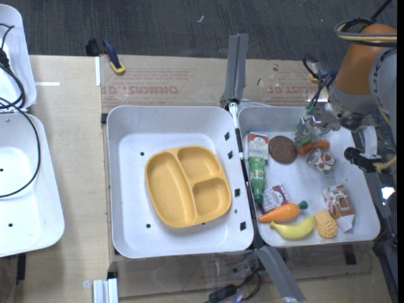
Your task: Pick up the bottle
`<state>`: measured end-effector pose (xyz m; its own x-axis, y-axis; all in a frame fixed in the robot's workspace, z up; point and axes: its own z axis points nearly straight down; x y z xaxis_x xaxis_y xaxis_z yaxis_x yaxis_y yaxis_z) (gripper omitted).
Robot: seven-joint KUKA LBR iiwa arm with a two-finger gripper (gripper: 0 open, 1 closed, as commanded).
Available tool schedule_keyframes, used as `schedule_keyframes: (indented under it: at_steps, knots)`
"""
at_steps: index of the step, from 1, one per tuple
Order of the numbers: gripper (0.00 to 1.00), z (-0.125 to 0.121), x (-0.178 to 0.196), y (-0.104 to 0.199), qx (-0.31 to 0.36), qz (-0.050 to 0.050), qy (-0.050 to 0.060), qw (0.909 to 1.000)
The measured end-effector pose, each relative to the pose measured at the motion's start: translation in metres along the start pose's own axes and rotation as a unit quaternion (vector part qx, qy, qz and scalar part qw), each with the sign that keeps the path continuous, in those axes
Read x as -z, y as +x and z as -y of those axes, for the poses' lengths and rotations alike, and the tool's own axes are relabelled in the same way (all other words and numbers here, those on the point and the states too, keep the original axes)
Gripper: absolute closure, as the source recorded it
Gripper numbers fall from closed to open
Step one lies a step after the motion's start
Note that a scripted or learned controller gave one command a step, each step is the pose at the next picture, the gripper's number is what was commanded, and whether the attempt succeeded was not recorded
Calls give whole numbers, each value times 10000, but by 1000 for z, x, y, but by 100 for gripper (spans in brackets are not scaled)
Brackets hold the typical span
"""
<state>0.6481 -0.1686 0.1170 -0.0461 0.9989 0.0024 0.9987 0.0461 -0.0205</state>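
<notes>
Nearest the lens, along the front wall of the right bin [369, 197], lie a yellow banana [294, 228], a corn cob [326, 223] and a toy carrot [282, 212], the banana just below the carrot. Behind them sit 2 small printed cartons [337, 201] [275, 197]. Against that bin's left wall lies the green bottle [257, 173] on its side, its length running front to back, with a white snack packet [257, 146] at its far end and a brown round cookie [283, 149] just beside that. Over the bin's far right part hangs the gripper [307, 131], close above a small orange item [314, 147] and a red-and-white carton [321, 160], well apart from the bottle; I cannot tell how it is set. Next door, the left bin [123, 188] holds a yellow 3-compartment tray [188, 185].
</notes>
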Motion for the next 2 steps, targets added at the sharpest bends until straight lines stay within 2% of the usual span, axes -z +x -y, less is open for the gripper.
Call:
schedule_keyframes:
  at_steps: [1,2]
  knots:
    - [100,-11,126,39,-375,18,-109,9992]
    - [100,-10,133,39,-366,29,-97,9993]
